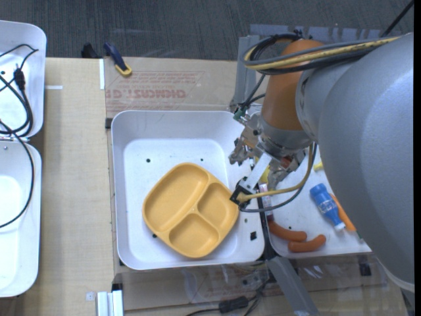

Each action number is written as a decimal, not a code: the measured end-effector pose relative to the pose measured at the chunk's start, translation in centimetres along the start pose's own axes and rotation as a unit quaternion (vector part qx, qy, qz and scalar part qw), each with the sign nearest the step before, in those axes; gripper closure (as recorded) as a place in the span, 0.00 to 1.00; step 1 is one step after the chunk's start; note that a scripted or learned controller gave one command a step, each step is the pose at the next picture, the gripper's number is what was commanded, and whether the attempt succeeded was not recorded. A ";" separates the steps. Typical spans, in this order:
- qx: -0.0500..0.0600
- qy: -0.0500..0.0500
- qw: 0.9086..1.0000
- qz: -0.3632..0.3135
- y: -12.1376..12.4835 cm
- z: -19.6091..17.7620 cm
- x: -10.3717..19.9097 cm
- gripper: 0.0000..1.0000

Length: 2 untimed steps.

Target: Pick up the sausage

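Claw [247, 151] at end of grey, orange-banded arm [355, 110]: poised over right wall of central shallow white plastic bin [125, 176], near far corner. Opening width: cannot tell from this angle. No held object discernible.

Task item, curved reddish-brown sausage [287, 230]: lying on floor of neighbouring white bin [339, 241] at view right, near front edge, apart from claw. Second, similar sausage [309, 243] just beside it. Blue plastic bottle with white cap [325, 204] farther back in same bin, next to orange tapered object [346, 221] partly hidden under arm.

Progress: judged early. Sausage not yet grasped, not yet lifted. Remaining: cross to neighbouring bin, descend over sausage, close, raise.

Central bin: contains mustard-yellow three-compartment plastic plate [191, 209], lying flat, near claw but apart.

Surface: pale wooden bench [72, 176], with brown printed cardboard sheet [158, 87] behind bins and small blue-and-yellow clamp [117, 59] at far edge. Further white trays [26, 242] at far left, carrying black cables [16, 104]. Dark grey carpet [164, 12] beyond bench.
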<state>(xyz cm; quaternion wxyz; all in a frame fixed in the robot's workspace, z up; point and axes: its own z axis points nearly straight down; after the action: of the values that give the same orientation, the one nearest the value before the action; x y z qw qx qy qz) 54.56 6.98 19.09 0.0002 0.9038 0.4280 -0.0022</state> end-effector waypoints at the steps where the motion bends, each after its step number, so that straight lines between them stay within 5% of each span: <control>1: 0.001 0.000 1.000 -0.006 1.6 0.1 -11.9 0.00; 2: 0.000 0.001 0.998 0.066 -1.8 0.0 -8.6 0.00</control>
<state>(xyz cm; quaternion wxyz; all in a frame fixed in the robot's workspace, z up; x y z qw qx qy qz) 47.77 1.46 19.11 -0.0002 0.9300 0.3676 -0.0013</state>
